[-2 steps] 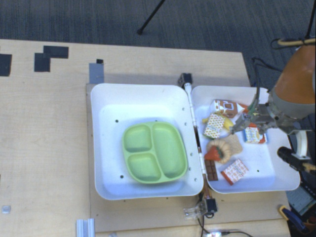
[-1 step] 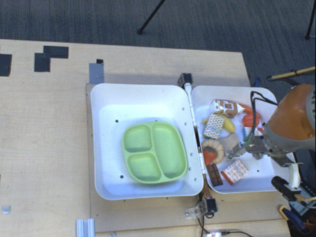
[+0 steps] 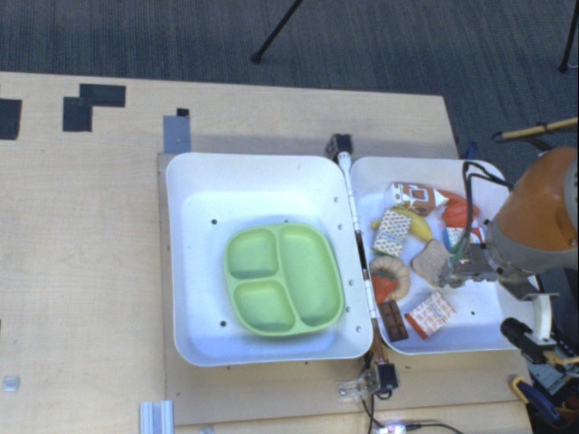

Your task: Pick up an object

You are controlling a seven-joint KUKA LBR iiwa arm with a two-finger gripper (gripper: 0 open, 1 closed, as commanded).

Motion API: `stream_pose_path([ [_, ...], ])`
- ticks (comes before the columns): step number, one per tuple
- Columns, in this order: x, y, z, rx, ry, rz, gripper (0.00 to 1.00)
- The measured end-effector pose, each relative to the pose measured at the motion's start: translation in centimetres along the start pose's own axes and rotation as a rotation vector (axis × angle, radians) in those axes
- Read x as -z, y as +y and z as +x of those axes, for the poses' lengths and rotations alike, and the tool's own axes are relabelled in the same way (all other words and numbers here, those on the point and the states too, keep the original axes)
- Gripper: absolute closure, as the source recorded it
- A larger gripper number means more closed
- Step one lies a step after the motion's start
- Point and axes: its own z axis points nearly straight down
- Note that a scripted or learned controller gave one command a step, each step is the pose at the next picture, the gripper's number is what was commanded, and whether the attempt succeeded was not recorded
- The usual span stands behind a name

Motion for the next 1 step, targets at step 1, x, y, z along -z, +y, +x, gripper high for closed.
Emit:
stream_pose_path([
  [1, 2.27, 4.64, -5.44, -0.002, 0.0, 0.011, 1.0],
])
